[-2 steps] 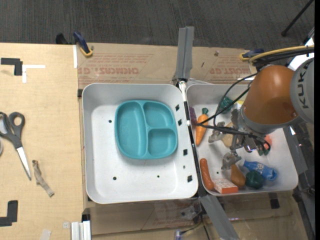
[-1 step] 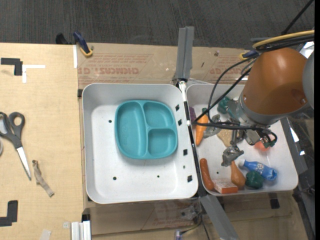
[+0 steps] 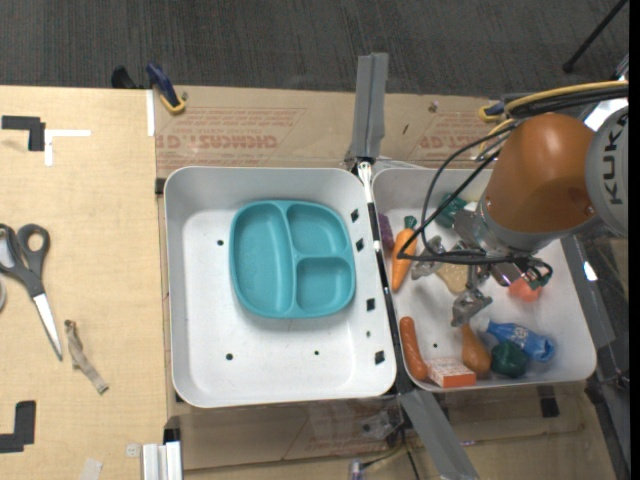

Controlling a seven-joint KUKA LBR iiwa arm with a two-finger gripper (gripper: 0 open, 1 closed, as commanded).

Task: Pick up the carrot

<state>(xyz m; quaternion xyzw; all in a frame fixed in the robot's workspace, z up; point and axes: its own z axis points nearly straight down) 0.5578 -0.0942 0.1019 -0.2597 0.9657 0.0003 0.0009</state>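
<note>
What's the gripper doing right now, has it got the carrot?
Gripper: over the right bin, open or shut cannot be told. The carrot lies apart from it by the bin's left wall, not held.

Dark carpet floor [image 3: 250,18], pale wooden bench [image 3: 80,268], cardboard sheet [image 3: 260,133]

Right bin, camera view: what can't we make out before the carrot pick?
- Jaws: open or shut is unreadable; the gripper sits under the orange wrist band and cables.
- Carrot: cables cross its top end.
- Items behind the wrist in the right bin: hidden by the arm.
- Small toys at the near wall: too small to identify.
</note>
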